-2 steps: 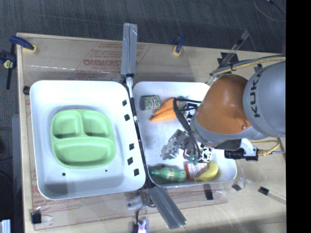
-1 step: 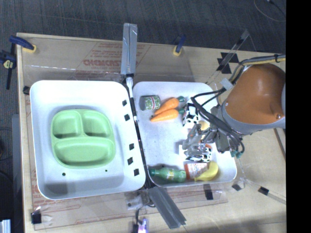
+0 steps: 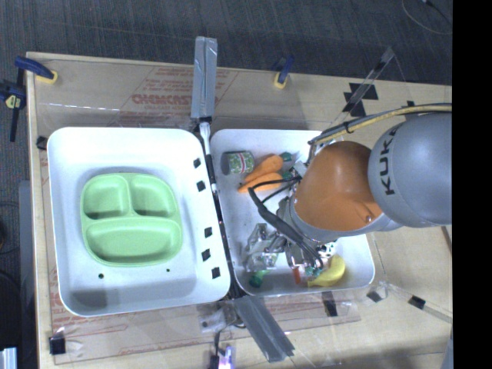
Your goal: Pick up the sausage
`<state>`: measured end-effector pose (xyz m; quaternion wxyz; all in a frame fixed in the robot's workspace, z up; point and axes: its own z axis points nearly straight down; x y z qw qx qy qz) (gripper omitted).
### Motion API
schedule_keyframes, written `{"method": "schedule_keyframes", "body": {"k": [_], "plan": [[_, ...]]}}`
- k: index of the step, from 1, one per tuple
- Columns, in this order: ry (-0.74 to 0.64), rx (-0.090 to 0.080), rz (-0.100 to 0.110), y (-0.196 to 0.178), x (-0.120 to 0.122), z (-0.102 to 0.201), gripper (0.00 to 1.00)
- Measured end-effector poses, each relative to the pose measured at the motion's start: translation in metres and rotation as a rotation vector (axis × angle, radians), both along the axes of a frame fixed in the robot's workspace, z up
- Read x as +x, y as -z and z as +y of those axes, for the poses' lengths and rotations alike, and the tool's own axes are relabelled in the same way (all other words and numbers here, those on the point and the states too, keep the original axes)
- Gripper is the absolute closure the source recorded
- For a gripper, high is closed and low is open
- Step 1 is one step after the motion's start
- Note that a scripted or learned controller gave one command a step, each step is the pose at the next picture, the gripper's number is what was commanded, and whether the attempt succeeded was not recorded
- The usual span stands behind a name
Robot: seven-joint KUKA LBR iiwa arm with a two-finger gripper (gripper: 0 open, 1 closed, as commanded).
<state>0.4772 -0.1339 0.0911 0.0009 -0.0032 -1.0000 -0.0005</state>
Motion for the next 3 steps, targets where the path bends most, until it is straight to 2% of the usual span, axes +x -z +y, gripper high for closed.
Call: {"method": "schedule_keyframes", "body": {"k": [1, 2, 3], "plan": [[-0.047, -0.003, -0.006, -0.148, 0.001, 0.006, 1.0], [-0.3, -0.003, -0.006, -0.146, 0.004, -0.044, 1.0], [-0.371, 0.001, -0.001, -0.064, 0.018, -0.075, 1.0]]}}
